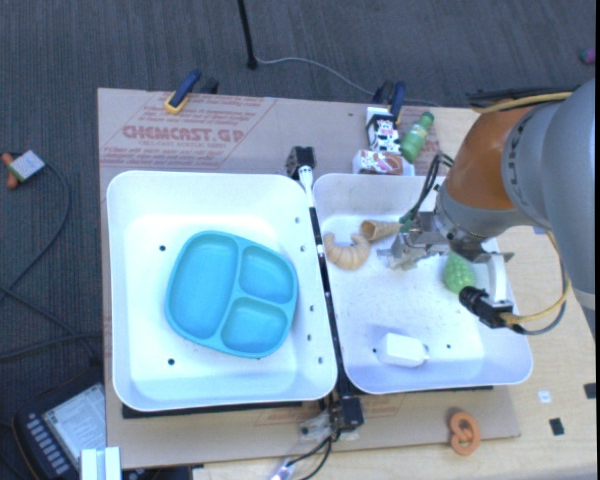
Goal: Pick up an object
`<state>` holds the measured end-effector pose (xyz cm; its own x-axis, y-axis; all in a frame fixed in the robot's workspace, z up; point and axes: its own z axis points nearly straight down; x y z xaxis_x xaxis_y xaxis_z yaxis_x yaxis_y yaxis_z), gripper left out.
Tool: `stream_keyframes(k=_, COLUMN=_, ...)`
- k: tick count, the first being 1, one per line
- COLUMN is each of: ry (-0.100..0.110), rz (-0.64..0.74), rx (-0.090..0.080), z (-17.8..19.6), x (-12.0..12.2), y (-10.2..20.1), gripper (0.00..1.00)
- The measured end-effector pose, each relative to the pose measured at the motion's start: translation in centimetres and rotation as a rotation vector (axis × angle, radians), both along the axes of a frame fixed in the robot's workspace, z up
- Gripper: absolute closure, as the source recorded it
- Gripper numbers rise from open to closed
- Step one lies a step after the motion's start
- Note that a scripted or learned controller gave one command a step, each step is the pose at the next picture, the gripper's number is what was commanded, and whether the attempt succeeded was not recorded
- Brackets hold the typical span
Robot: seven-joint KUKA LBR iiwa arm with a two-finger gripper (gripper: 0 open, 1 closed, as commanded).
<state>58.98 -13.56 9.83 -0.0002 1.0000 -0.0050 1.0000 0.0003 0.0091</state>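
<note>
Objects for picking lie in the right bin (500,363): a tan croissant (346,254) at its left side, a tan cone-shaped piece (379,230) just beyond it on the far side, a green item (458,271) toward the right, and a white block (403,349) near the front edge; the gripper (405,250) hangs low over the middle of this bin, just right of the croissant and cone and left of the green item; how far its claw stands apart cannot be told from this angle, and nothing is seen between the fingers; the grey arm (540,183) with its orange band reaches in from the right; the left bin (140,218) holds a blue divided plate (230,293) with three compartments; a green bottle (416,136) stands on the bench beyond the right bin.
</note>
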Motion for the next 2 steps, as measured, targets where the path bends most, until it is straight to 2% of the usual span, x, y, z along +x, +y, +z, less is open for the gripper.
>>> stream_keyframes(k=1, ry=0.008, rz=0.001, rx=0.004, z=3.0, x=4.6, y=2.1, gripper=1.00)
stream_keyframes(k=2, ry=0.005, rz=0.001, rx=0.003, z=2.7, x=7.9, y=4.1, gripper=1.00)
